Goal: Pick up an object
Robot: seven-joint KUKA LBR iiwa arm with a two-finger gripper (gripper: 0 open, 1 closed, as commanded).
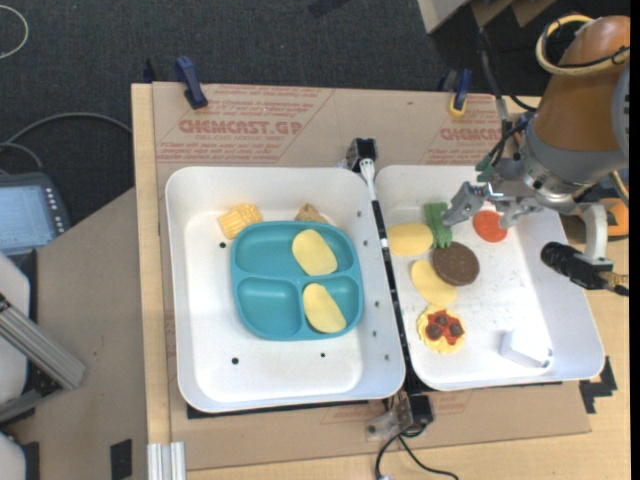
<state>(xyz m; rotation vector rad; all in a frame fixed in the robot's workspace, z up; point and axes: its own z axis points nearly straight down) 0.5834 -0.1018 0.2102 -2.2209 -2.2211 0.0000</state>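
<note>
My gripper (486,212) hangs over the back of the right bin (570,353), its grey fingers (458,208) spread open. An orange-red round piece (490,228) lies just under it, seen between the fingers but not gripped. Left of that sit a green piece (436,224) and a yellow lemon-like piece (409,239). Nearer the front are a brown patty (456,264), a pale yellow slice (430,283), a small pizza-like piece with red topping (442,329) and a white block (523,349).
In the left bin (200,298) stands a teal divided plate (262,303) holding two yellow pieces (314,252) (324,308). Behind the plate lie a yellow waffle piece (239,219) and a tan piece (308,213). A black divider (380,243) runs between the bins.
</note>
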